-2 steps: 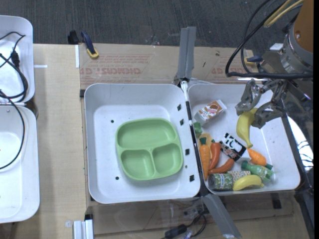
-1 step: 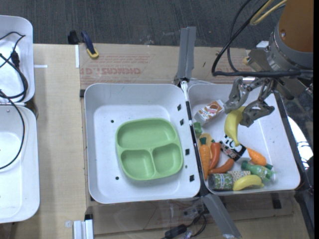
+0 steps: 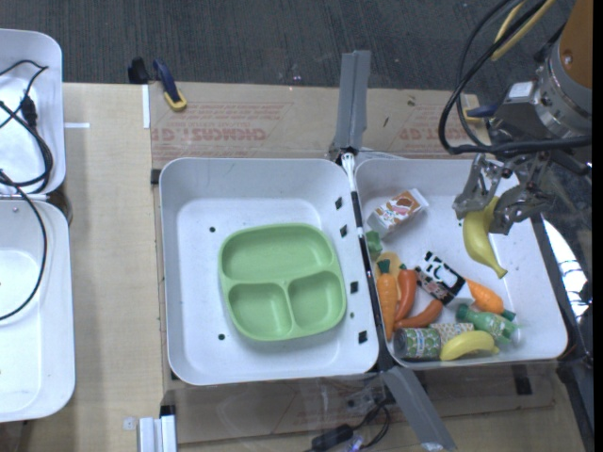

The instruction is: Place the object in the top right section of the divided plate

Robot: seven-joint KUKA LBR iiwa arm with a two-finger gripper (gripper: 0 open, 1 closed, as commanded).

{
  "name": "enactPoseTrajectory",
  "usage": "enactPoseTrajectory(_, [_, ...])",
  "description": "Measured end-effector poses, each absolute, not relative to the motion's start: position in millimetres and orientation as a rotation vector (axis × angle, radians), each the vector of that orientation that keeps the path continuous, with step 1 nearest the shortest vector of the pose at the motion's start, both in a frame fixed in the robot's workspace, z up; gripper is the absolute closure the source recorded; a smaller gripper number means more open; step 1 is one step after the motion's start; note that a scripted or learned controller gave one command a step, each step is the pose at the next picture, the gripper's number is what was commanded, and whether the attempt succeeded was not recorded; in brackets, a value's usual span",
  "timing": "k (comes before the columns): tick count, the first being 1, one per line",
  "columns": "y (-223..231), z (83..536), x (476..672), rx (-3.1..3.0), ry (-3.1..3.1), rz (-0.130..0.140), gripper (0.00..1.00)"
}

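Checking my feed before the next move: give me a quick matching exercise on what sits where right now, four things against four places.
Things:
1. banana
2. green divided plate
3. small carton
4. green bottle

Places:
A. lying in the left bin
B. between the gripper fingers, hanging above the right bin
C. far left part of the right bin
D. near right corner of the right bin

Pairs: 1-B, 2-A, 3-C, 4-D
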State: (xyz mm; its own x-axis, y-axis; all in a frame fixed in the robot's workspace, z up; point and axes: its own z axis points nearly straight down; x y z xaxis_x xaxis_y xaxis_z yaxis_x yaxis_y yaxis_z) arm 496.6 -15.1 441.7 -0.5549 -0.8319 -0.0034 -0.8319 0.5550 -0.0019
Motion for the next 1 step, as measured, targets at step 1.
enactPoseTrajectory(1, [-58.2, 407.5, 511.7, -1.377, 2.822, 0.001, 1.00])
